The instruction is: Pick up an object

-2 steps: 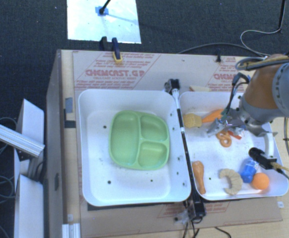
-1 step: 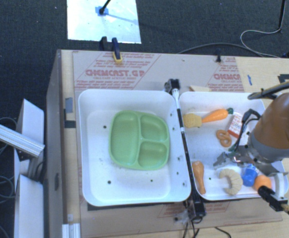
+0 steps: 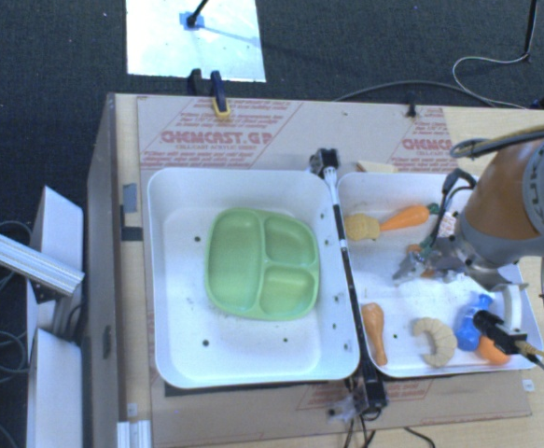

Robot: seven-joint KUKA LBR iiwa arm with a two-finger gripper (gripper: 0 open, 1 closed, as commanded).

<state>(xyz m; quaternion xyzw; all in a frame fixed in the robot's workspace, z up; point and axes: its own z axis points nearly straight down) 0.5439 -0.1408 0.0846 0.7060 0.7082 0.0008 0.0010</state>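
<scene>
Dark carpet surrounded the bench [image 3: 253,129], which bore two shallow white bins. A pale green divided plastic plate [image 3: 260,264] lay in the left bin [image 3: 183,343]. Over the right bin [image 3: 383,367], the gripper [image 3: 416,267] hung low among orange toy carrots [image 3: 404,218], its grip impossible to tell.

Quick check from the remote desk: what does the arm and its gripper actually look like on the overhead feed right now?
The arm is a rounded grey body with a broad orange band above the wrist. Below the band sits a grey wrist housing with thin dark cables looping along its near side. The gripper is small, metallic grey and pointed, with some greenish and orange detail close to its base. No readable markings.
</scene>
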